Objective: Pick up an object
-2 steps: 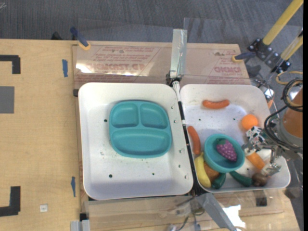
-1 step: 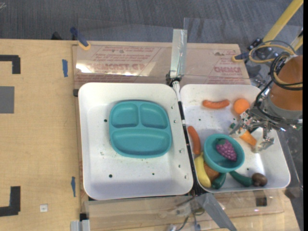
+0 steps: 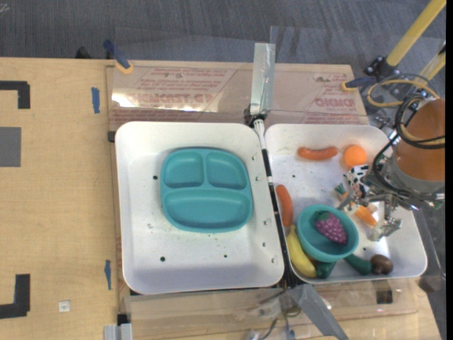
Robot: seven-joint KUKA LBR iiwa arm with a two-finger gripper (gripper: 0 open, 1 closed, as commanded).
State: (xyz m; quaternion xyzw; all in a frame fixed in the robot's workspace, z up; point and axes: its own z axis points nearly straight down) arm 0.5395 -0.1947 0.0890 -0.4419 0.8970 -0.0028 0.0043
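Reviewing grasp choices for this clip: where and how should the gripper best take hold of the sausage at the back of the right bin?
Probably across the middle of the sausage, coming straight down from above. It lies flat and lengthwise left to right on the right bin floor, narrow front to back, with bare floor on both long sides, so fingers can straddle it there.

We see the pickable items in the right bin [image 3: 417, 250]: orange sausage [image 3: 318, 153] lying flat near the back, orange ball [image 3: 355, 154] beside it, carrot [image 3: 284, 202] along the left wall, banana [image 3: 299, 255] at front left touching a teal bowl [image 3: 324, 235] holding purple grapes [image 3: 330, 227], brown piece [image 3: 381, 263] at front right.
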